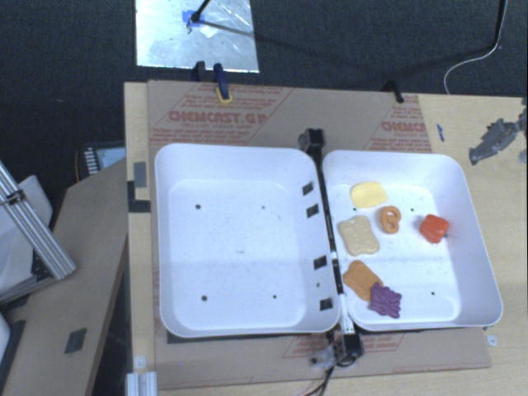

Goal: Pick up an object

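The right bin (462, 180) holds several small toy foods. A yellow piece (368, 194) lies near its back left. Next to it sit an orange ring (389, 219) and a red piece (434, 228). A beige slice (359, 235) lies by the divider, with an orange-brown piece (360, 278) and a purple cluster (385, 300) in front of it. My gripper (495, 139) is at the far right edge, beyond the right bin's back corner, well apart from all the objects. Nothing shows between its fingers.
The left bin (239, 242) sits beside the right one on a cardboard sheet (272, 114). A shiny metal plate (196, 23) lies behind the bench. A white cable (478, 52) runs at the back right. An aluminium frame (29, 229) stands at the left.
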Robot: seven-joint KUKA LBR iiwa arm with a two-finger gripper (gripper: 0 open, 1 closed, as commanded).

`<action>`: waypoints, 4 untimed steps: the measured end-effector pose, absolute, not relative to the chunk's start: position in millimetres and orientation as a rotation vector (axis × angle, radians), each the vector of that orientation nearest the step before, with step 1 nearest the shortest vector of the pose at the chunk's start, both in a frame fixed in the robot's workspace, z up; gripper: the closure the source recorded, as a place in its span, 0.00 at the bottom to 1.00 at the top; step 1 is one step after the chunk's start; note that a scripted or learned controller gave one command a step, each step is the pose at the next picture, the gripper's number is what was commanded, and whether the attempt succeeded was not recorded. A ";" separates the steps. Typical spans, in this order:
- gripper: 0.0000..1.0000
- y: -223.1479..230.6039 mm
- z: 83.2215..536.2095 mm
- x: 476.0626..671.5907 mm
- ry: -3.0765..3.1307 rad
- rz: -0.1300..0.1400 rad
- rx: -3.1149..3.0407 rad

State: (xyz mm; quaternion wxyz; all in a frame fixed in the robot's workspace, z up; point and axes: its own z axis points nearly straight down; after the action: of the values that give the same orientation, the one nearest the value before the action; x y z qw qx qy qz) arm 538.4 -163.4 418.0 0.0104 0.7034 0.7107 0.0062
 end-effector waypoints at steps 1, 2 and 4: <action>0.00 -173.9 544.2 493.5 2.214 0.014 2.205; 1.00 -172.8 547.3 495.9 2.226 0.005 2.204; 1.00 -111.7 502.1 487.4 2.217 0.020 2.200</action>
State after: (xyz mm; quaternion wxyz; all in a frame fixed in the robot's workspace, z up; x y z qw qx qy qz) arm 487.4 -111.7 502.1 0.0092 0.7043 0.7098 0.0066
